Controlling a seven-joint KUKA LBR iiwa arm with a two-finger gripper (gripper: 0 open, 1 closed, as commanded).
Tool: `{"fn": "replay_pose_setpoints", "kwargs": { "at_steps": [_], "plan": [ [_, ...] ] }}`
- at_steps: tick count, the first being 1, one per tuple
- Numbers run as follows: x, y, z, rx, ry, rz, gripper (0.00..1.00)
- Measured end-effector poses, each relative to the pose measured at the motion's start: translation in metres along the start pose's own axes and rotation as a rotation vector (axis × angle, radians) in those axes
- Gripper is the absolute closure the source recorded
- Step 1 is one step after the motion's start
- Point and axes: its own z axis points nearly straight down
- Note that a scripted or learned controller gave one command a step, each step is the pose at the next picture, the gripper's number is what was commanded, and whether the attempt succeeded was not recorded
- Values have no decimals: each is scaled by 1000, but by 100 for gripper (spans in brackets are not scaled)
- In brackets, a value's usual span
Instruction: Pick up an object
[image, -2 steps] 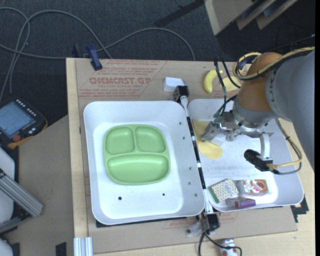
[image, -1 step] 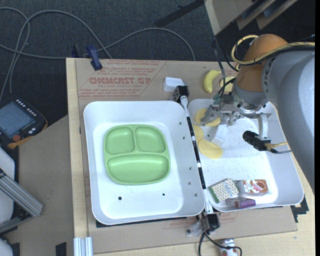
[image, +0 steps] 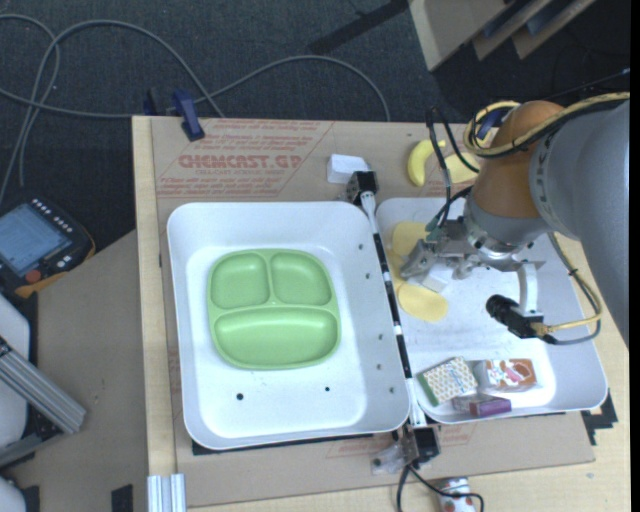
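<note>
While gripper (image: 425, 262) hangs low in right bin (image: 570, 385) over yellow pieces (image: 421, 301), grasp step underway; fingers' state unclear. Next: close, lift, check hold. Green divided plate (image: 273, 308) untouched.

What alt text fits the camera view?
A grey arm reaches into the right bin, its gripper low over yellow pieces. The left bin holds a green tray; small packets lie at the right bin's near edge.

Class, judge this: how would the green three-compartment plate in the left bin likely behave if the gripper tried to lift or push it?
The green three-compartment plate looks like moulded plastic, so probably stiff and light. It lies flat in the left white bin, so it should slide rather than roll. Its low, rounded rim may give two fingers little to pinch.
</note>
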Motion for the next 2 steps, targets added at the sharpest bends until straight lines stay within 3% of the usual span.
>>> {"fn": "replay_pose_setpoints", "kwargs": {
  "at_steps": [1,2],
  "plan": [
    [-5,51,-1,-4,-2,-2,0],
    [-15,-7,0,0,0,0,0]
  ]
}}
